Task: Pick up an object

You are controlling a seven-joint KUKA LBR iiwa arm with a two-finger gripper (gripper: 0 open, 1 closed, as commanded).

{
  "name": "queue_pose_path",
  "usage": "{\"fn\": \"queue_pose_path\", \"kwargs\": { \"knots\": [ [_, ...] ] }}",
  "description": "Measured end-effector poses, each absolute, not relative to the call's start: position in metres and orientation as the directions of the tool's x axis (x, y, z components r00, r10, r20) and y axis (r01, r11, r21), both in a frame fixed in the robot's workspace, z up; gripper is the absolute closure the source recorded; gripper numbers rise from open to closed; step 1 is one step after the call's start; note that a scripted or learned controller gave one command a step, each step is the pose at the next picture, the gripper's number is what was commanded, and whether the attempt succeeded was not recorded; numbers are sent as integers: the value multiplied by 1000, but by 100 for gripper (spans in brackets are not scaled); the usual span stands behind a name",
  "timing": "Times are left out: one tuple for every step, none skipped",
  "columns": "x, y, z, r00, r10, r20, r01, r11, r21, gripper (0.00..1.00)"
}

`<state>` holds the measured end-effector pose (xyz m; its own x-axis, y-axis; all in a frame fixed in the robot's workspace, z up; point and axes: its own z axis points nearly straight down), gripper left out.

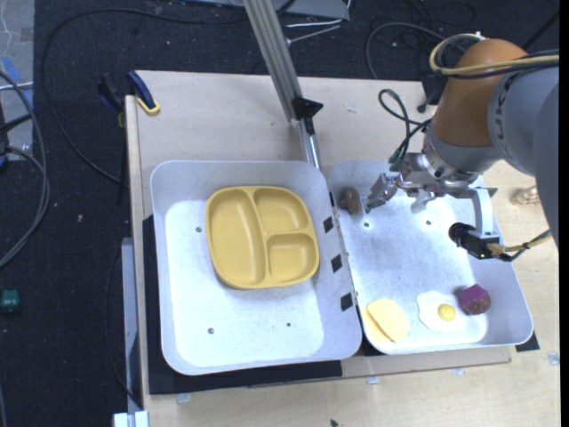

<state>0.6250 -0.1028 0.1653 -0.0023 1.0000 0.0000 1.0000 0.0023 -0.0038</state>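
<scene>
single fixed cam, high above the bench (pixel 222 114), looking down at a slant, mid distance. both white bins in frame: left bin (pixel 178 327), right bin (pixel 507 327). arm (pixel 498 105) enters from frame right. dark floor past bench's far edge.

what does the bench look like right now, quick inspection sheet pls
surface: wooden bench bearing left bin and right bin
job's things: brown lump, yellow piece, fried egg toy, purple piece, all in right bin
clutter: yellow divided plate in left bin
grippers: gripper over right bin's far end, beside brown lump
cables: black cables on dark floor
surroundings: metal pole
</scene>
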Motion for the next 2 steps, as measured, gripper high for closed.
{"fn": "queue_pose_path", "kwargs": {
  "knots": [
    [624, -111, 106, 1, 1000, 0, 1000, -1, -3, 0],
    [625, -111, 120, 1, 1000, -1, 1000, -1, 1, 100]
  ]
}}
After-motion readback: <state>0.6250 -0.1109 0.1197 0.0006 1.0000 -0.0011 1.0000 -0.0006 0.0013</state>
